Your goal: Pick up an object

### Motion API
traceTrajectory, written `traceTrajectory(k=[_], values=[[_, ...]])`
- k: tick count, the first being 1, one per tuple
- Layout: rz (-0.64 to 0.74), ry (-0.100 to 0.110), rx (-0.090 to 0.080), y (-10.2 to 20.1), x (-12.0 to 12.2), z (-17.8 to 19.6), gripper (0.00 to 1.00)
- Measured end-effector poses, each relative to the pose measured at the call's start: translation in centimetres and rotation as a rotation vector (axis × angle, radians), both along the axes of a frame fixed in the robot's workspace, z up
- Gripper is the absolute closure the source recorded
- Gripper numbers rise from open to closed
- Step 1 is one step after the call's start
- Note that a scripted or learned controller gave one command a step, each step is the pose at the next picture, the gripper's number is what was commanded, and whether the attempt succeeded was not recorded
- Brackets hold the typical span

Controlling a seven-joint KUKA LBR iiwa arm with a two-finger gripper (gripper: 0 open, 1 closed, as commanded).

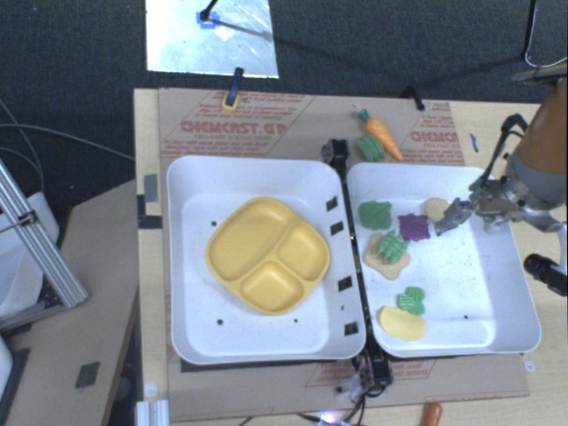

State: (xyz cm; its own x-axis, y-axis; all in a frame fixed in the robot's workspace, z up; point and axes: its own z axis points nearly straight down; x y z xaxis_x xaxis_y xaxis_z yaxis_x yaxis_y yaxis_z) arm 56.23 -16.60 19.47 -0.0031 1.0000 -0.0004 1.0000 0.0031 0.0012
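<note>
jaws (pixel 446 221) low over the right bin (pixel 510 327), beside a tan piece (pixel 436 208) near its far edge; grip state impossible to tell. yellow plate (pixel 269 254) in the left bin (pixel 191 264).

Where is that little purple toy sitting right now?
The purple toy lies in the right-hand bin, near its upper middle, between a green piece on its left and the tool on its right.
</note>
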Motion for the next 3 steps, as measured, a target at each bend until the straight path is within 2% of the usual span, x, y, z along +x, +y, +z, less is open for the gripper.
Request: traceTrajectory(k=[1, 2, 3], values=[[0.003, -0.015, -0.003, 1.5, -3.7, 14.1, 0.00], [-0.002, 0.006, 0.002, 5.3, -7.8, -11.7, 0.00], [-0.001, -0.001, 0.001, 5.1, -7.5, -10.0, 1.00]])
